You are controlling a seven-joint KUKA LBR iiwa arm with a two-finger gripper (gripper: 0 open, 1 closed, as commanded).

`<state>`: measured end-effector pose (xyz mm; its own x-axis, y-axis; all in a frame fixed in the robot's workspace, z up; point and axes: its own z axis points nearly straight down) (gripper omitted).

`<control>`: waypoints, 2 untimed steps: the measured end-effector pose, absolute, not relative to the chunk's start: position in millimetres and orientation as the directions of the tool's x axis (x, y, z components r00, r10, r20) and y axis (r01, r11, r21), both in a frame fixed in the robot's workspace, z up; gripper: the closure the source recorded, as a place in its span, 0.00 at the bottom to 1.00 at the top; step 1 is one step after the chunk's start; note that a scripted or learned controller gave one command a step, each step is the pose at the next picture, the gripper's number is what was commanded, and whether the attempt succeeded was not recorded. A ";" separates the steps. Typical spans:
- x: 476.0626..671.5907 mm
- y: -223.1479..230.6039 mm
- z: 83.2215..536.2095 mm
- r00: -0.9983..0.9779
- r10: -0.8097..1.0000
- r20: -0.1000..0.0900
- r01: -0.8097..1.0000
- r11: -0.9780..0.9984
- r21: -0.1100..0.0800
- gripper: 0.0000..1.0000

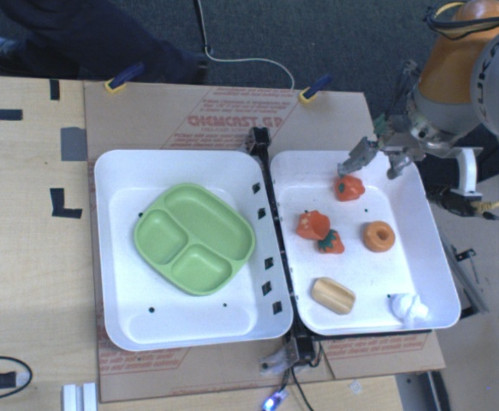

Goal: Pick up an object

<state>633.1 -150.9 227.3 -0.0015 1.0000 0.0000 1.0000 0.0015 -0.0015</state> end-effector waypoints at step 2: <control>668.2 -167.0 84.5 -0.002 1.000 -0.001 1.000 0.002 -0.001 0.00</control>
<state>668.2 -167.0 84.5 -0.0016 1.0000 -0.0014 1.0000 0.0016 -0.0014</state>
